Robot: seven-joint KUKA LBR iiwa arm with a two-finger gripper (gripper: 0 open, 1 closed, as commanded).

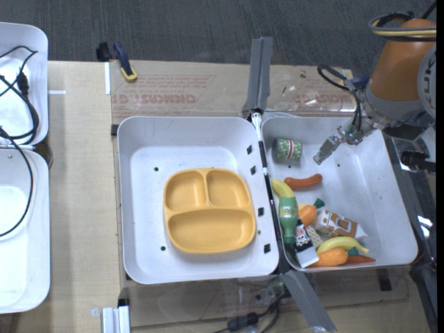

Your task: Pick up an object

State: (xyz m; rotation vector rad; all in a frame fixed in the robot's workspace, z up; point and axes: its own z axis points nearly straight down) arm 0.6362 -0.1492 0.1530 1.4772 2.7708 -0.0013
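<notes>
gripper (326, 151) hovers over the right bin's (388, 186) far side, can't tell its grip state. toys piled near-left: sausage (303, 182), green can (288, 150) closest, unobstructed pick.

bright, even overhead light, soft shadows, mild glare on white bins (132, 186), slightly soft focus

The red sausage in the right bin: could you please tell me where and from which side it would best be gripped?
Probably across its middle, from straight above. The red sausage lies flat and alone on the right bin floor, its long axis running left to right, so the jaws should close across its narrow width. The banana sits near its left end, so the centre leaves more room.
</notes>
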